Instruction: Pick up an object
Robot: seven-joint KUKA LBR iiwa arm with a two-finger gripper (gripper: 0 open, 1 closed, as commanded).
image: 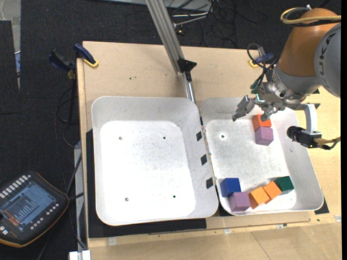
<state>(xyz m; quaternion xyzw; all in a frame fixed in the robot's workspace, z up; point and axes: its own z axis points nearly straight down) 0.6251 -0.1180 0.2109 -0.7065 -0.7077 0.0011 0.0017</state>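
Arm: the grey KUKA arm with the orange band (306, 42) is reaching in from the right over the far part of the right bin.
Gripper: the two-finger gripper (259, 108) is hanging over the far right area of the right shallow white bin (238, 156); its dark fingers are spreading apart, released, with nothing between them.
Nearest blocks: a small orange cube (261, 121) is sitting just below the gripper, and a pale purple cube (264, 136) is lying just beside it toward the near edge.
Near edge cluster: a blue cube (230, 186), a purple cube (239, 201), an orange block (259, 195) and a green block (283, 185) are lining up along the right bin's near edge.
Left bin: the left shallow white bin (143, 158) is sitting beside the right one on the wooden bench (135, 69).
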